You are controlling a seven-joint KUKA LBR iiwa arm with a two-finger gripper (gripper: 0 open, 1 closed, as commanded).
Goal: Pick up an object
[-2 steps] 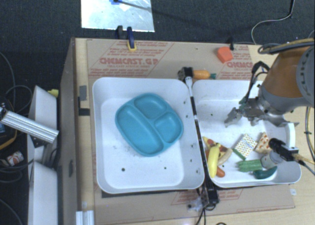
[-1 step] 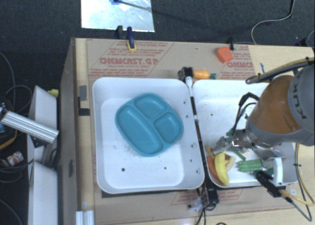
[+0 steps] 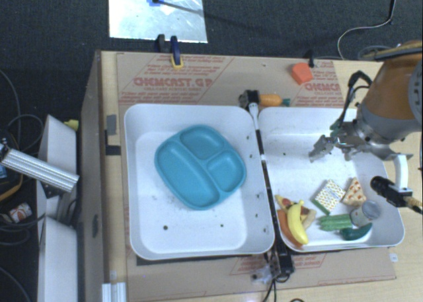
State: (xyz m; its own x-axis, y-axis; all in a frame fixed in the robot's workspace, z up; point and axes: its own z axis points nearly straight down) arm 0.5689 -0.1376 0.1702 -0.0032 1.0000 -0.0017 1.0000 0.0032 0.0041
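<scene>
Two white bins on the bench, hand over the right bin.
Hand's fingers spread, gripping nothing; banana and crackers lie near its front edge.

One fixed camera above the bench — slanted downward over both white bins — arm from the right.

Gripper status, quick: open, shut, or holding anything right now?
Gripper: jaws open, holding nothing, above the bare floor of the right bin, apart from the toy food pile near the bin's front edge.
</scene>
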